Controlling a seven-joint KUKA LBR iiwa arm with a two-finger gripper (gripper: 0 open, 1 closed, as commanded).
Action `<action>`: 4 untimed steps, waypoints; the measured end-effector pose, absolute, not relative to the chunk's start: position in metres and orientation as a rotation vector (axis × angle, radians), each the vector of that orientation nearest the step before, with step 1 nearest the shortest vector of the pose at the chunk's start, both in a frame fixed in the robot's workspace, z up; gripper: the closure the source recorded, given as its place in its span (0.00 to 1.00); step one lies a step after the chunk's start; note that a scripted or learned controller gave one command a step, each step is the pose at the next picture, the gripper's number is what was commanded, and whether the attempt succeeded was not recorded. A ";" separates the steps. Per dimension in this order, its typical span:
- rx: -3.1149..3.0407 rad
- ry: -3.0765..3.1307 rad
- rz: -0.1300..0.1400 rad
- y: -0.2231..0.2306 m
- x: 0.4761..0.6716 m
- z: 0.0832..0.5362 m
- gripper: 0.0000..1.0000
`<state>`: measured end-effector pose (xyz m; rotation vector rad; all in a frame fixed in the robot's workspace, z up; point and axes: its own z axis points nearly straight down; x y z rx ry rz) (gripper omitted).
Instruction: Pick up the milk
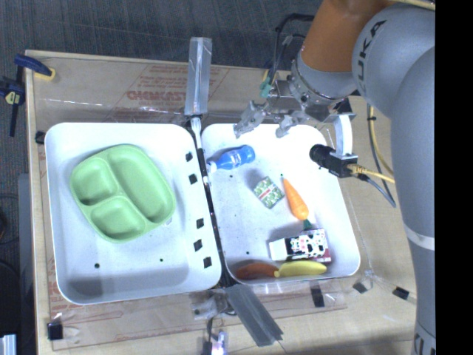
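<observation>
The milk is a small white carton with black cow patches, lying on its side near the front of the right bin. My gripper hangs over the far edge of that bin, well behind the milk. Its two fingers are spread apart with nothing between them.
The right bin also holds a blue bottle, a small green packet, a carrot, a banana and a reddish sausage. The left bin holds a green divided plate. A black cable plug hangs beside the wrist.
</observation>
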<state>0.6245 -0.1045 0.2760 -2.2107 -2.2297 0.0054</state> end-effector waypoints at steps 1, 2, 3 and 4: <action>-2.245 -2.196 0.005 -0.061 0.657 0.276 0.00; -2.032 -2.392 0.005 -0.047 0.561 0.192 0.00; -2.106 -2.318 -0.023 -0.076 0.520 0.135 0.00; -1.837 -2.551 0.000 -0.135 0.494 0.191 0.00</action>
